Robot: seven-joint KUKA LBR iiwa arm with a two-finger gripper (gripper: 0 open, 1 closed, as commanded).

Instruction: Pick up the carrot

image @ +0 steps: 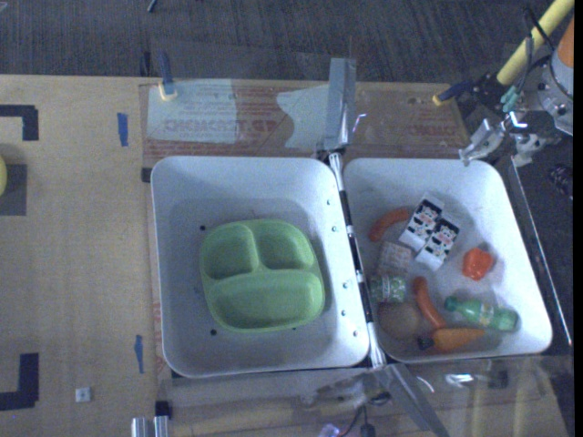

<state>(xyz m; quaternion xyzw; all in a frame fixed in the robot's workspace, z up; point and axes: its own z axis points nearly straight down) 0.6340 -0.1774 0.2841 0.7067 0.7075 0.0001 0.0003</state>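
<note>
The table [73, 280] has a light wooden top. Two shallow white bins rest directly on it, side by side with their inner rims touching. The left bin [173, 244] occupies the centre of the view; the right bin [510, 235] sits just beside it. Behind the bins, a flat cardboard sheet [228, 121] lies against their rear rims. Black tape marks [23, 121] and short blue tape strips [122, 127] are fixed to the surface at the left.
</note>
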